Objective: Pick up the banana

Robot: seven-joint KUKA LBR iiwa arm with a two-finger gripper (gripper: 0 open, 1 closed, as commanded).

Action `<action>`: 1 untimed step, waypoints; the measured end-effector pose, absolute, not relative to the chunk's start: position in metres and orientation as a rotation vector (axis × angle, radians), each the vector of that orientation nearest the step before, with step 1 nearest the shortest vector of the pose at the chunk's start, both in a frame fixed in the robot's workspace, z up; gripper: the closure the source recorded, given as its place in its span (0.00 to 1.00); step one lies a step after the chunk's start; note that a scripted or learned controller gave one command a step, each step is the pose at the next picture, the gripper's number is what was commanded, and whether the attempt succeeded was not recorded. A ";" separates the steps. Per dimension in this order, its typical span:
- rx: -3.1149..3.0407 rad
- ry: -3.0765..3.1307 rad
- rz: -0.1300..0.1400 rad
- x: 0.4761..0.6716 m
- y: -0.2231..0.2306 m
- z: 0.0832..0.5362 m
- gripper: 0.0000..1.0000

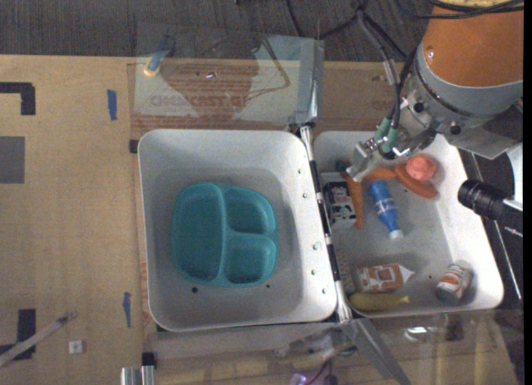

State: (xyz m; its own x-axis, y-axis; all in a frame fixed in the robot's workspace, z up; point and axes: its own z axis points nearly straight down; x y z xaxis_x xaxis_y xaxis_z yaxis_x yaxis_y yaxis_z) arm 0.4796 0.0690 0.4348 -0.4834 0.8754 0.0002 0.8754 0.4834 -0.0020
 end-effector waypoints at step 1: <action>-1.011 -2.980 -0.005 0.543 0.116 0.436 1.00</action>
